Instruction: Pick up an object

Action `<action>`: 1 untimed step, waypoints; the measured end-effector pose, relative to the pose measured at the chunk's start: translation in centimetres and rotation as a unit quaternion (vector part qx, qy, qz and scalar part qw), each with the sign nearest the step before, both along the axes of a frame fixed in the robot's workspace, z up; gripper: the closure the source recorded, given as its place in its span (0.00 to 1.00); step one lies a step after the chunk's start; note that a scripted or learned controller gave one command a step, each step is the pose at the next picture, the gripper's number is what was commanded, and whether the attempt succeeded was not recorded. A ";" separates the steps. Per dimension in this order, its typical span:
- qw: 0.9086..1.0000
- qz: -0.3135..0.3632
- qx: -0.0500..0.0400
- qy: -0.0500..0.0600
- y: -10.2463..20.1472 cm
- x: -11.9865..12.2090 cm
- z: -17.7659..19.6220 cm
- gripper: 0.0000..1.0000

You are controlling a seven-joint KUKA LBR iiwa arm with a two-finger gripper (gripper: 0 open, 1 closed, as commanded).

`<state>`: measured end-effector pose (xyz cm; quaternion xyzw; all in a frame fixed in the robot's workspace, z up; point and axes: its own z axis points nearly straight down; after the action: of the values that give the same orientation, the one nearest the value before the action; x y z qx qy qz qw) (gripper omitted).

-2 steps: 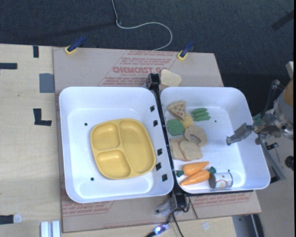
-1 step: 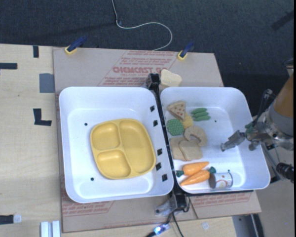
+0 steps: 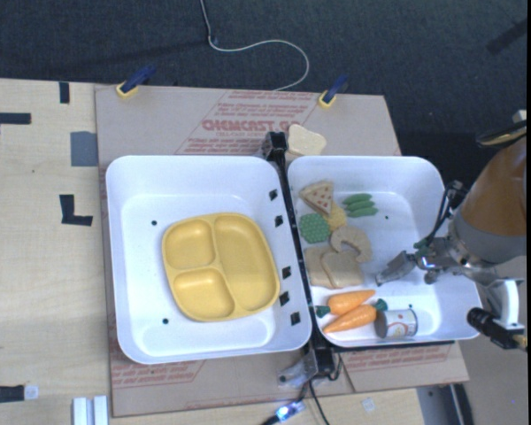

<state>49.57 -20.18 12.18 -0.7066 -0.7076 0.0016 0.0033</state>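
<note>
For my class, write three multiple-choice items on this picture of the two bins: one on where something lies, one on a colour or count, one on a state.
1. Where does the yellow tray lie?
A. In the left bin
B. In the right bin
C. On the cardboard beyond the bins

2. How many compartments does the yellow tray have?
A. Two
B. Three
C. Five

3. How does the small can lie?
A. Upright
B. On its side
C. Stacked on the carrots

Answers:
1. A: the tray rests on the floor of the left bin, apart from the toy food in the right bin.
2. B: ridges divide it into three wells.
3. B: its round end faces sideways, and it lies on the bin floor beside the carrots, near the right bin's front edge.
</note>
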 end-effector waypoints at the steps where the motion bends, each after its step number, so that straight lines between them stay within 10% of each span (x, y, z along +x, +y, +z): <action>1: 1.000 0.000 -0.002 -0.003 0.1 0.0 -3.9 0.00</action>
<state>49.56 -20.08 8.27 -0.7066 -0.7076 0.0008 0.0003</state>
